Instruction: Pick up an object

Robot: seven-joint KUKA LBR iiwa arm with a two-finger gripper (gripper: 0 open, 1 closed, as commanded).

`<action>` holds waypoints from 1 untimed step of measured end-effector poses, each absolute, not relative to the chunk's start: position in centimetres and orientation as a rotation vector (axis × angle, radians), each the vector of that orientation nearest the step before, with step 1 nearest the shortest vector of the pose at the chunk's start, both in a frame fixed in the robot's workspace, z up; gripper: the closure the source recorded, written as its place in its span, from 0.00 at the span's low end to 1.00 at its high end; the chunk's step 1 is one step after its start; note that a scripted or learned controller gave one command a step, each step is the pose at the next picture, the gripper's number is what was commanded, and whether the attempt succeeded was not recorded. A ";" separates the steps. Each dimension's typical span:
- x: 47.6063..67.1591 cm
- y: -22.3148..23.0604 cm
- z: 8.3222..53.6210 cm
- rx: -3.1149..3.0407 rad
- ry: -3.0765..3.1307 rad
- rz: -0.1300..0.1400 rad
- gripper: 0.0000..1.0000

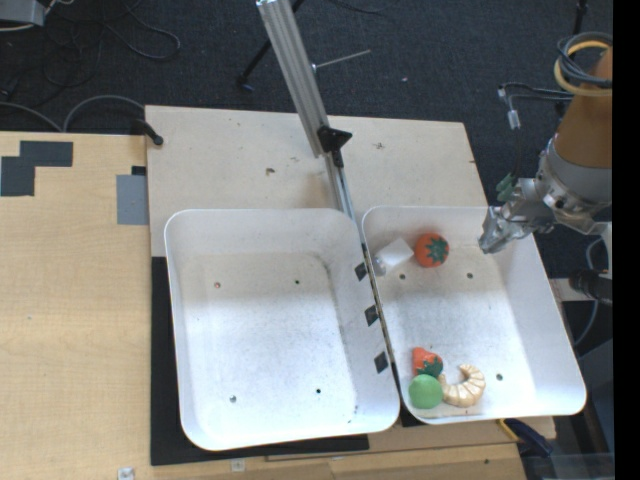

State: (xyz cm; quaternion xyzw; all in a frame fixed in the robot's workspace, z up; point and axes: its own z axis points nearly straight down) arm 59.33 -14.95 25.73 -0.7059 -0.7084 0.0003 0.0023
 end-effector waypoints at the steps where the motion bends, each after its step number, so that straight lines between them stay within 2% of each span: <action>1: 59.9 -9.6 26.2 -2.213 -2.224 0.000 1.00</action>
